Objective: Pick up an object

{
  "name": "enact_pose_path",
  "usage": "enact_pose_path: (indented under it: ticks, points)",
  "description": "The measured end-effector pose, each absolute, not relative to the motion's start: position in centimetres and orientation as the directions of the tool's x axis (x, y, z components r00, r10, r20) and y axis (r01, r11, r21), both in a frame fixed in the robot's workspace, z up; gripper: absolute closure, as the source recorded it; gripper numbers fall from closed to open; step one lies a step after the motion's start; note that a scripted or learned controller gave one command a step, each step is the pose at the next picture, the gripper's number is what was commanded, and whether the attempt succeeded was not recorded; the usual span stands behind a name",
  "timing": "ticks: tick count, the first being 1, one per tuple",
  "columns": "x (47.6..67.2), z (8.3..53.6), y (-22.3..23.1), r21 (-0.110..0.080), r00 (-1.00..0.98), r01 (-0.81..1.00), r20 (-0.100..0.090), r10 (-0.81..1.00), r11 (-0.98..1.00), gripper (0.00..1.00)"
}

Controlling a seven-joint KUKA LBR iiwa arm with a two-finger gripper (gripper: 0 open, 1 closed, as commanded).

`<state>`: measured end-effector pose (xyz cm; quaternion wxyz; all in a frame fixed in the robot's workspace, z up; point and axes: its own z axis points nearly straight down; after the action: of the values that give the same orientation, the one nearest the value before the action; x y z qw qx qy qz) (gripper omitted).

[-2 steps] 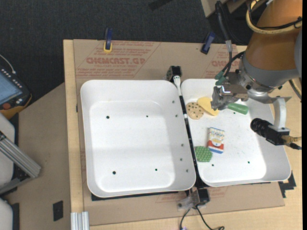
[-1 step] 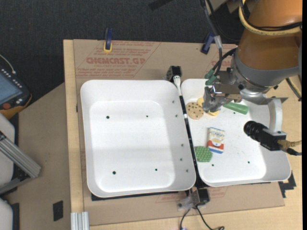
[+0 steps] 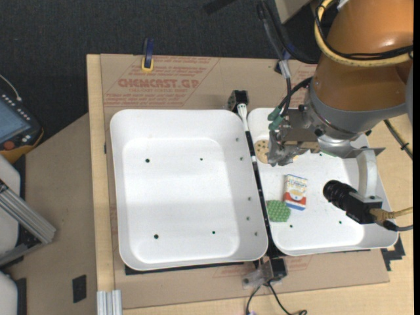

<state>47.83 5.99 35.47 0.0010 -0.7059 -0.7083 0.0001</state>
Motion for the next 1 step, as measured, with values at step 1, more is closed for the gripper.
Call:
enact_pose_path:
  ticks: [1]
  points:
    - [47.95, 36.38, 10.46, 0.003, -0.005, 1.000, 0.001, 1.000, 0.005, 1.00]
